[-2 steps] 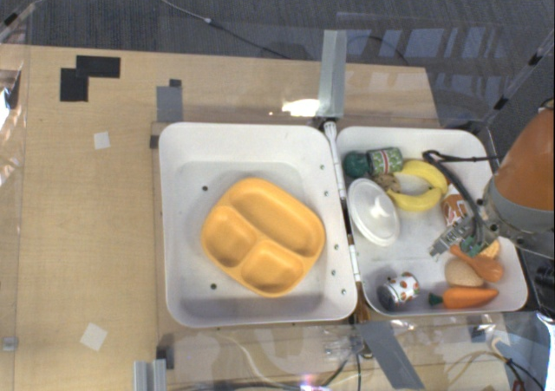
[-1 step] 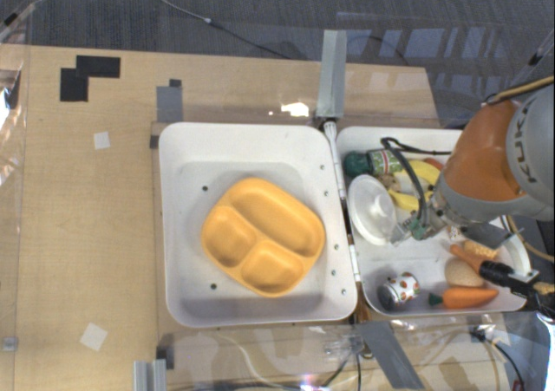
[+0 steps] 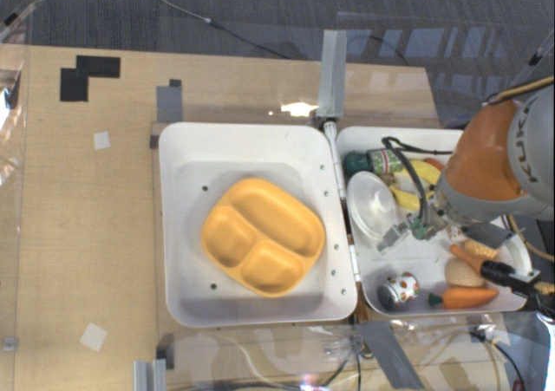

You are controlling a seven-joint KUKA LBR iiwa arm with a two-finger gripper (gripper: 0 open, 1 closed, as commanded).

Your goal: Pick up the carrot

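The carrot [image 3: 470,297], orange with a green stub at its left end, lies flat along the front wall of the right bin [image 3: 375,298]. My gripper [image 3: 409,230] hangs over the middle of that bin, up and to the left of the carrot and well apart from it. It sits just right of a clear round bowl [image 3: 373,203]. The wrist's orange band covers the bin's right part.
The right bin also holds a green bottle [image 3: 375,161], a banana [image 3: 406,198], a beige egg-shaped piece [image 3: 464,274], a second orange piece [image 3: 473,253], a black stick [image 3: 507,275] and a small white-and-red figure [image 3: 400,288]. A yellow divided plate [image 3: 263,235] fills the left bin [image 3: 182,294].
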